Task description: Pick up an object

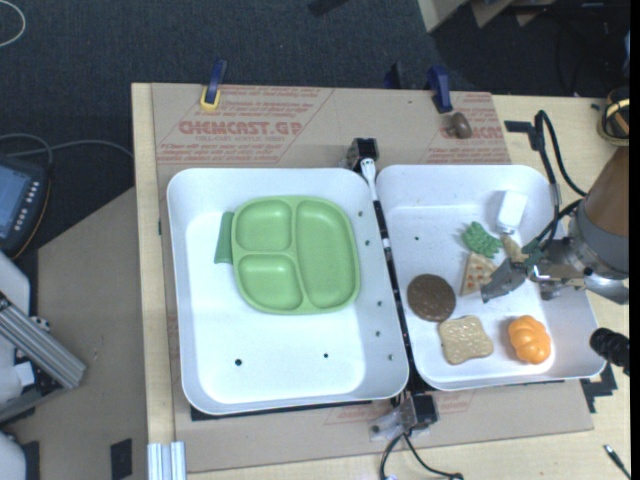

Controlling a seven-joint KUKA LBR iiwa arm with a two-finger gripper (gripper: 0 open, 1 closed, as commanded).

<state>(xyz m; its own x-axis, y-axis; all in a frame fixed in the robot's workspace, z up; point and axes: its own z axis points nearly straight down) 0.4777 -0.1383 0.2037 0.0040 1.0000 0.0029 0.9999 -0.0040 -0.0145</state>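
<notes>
The hand [512, 271] hangs with fingers spread and nothing between them, just above the orange fruit [528, 338] in the right bin [430, 183]. Best to centre over the fruit, lower squarely, then close gently.

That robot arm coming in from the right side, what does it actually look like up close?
The grey, rounded metal robot arm carries a brownish-orange band above its wrist. Its end narrows to a small dark two-finger gripper of black and silvery parts. Thin black cables loop along the bench beside it. No lettering or markings can be made out on it.
</notes>
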